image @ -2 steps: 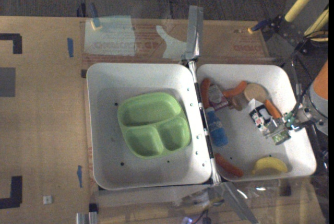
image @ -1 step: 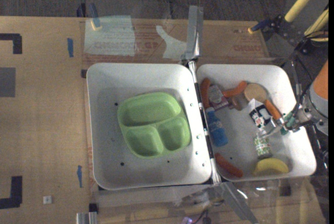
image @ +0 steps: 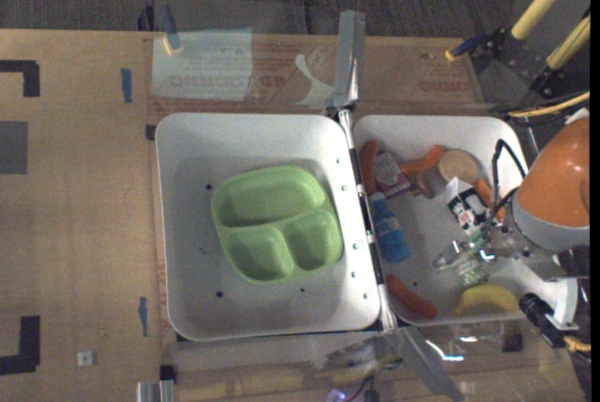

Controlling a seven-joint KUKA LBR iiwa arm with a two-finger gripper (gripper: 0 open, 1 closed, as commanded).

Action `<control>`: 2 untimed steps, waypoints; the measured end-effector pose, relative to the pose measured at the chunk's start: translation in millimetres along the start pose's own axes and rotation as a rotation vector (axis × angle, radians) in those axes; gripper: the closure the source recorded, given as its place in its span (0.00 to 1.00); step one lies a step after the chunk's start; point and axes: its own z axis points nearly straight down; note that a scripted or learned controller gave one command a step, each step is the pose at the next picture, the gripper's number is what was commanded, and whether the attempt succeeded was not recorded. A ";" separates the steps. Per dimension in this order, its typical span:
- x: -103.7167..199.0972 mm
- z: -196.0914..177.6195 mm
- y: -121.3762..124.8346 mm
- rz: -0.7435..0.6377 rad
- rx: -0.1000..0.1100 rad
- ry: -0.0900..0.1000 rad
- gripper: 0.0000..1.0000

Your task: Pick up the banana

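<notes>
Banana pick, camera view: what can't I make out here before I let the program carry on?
- Hand: small and blurred among clutter; its state is unreadable.
- Banana: right end runs under the arm's grey body, so its full length is hidden.
- Small packet near the hand: print too small to read.
- Arm: cut off by the right edge.

We cannot tell what the small things (image: 466, 267) by the gripper (image: 480, 252) are; they look blurry. The arm (image: 560, 189) is cut off at the right edge. The arm hides part of the right bin (image: 424, 130).
</notes>
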 end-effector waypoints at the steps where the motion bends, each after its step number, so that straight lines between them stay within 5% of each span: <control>1: -58.5 0.4 -8.0 -0.366 0.000 0.004 0.00; 2: -34.1 0.5 -5.9 0.166 0.003 -0.001 0.00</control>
